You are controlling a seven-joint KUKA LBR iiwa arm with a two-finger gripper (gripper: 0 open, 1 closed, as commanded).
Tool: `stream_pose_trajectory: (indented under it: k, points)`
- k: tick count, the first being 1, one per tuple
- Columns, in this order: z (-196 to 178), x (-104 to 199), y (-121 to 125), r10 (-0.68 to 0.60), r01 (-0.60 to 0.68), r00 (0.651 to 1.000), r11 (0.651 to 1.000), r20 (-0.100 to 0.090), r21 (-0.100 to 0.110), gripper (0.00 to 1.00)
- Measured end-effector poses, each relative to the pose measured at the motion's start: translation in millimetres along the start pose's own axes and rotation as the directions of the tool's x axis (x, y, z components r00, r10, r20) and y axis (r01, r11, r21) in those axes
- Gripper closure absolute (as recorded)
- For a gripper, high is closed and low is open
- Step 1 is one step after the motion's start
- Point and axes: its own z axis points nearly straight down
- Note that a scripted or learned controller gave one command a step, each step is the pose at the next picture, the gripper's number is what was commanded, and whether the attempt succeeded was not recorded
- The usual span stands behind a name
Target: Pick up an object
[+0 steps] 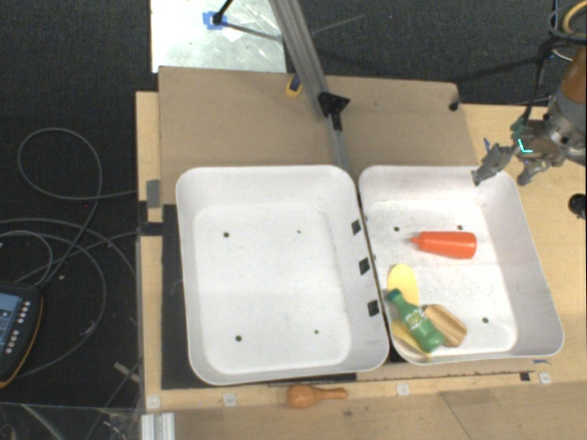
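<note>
In the right bin (527, 246) lie an orange carrot-like piece (446, 243), a green bottle (413, 320), a yellow piece (404, 283) beside it, and a tan bread-like piece (448, 324). My gripper (510, 166) hovers over the bin's far right corner, above and to the right of the orange piece. Its two fingers are spread apart with nothing between them.
The left bin (202, 209) sits beside the right one, joined by black clips (364, 266). A tan wooden piece (316, 394) lies on the bench in front of the bins. A grey pole (303, 44) slants across the back. Cables lie on the floor at left.
</note>
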Motion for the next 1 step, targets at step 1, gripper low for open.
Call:
stream_pose_trajectory:
  k: [1]
  points:
    - [-2.7, 0.2, 0.8, -0.003, 0.003, 1.0, 1.0, 0.002, -0.003, 0.0]
